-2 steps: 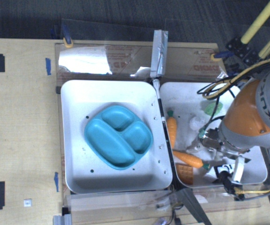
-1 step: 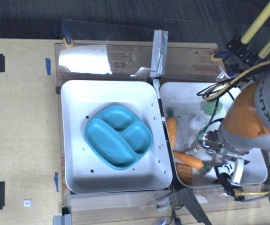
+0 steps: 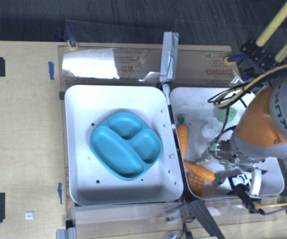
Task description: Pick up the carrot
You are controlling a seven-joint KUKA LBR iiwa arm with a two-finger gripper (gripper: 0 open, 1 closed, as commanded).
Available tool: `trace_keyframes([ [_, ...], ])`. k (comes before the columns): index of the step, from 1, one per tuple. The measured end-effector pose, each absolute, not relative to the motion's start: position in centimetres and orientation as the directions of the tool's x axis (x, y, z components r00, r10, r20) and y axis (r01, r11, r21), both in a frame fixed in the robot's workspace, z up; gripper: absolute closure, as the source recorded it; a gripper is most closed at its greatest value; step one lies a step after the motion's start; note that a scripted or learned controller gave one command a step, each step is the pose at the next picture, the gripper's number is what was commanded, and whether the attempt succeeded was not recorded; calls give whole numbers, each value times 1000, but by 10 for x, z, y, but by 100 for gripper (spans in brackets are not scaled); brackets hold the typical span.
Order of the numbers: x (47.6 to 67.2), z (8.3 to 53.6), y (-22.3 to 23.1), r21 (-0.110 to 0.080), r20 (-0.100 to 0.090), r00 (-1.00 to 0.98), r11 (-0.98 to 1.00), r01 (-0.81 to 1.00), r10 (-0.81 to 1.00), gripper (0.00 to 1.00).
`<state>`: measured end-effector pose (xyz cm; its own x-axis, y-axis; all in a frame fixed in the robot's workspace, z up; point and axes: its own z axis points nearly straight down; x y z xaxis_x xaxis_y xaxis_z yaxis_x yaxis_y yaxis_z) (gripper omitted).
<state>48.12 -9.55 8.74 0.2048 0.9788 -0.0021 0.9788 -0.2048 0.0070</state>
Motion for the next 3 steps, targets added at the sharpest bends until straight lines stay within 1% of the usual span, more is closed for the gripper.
trace_keyframes([
  [1,505,185,-50,2,1,334,-334,943,943,0],
  [2,491,116,-92,-4,0,294,-294,956,956,0],
  [3,496,87,-92,-1,2,434,-434,901,901,0],
])
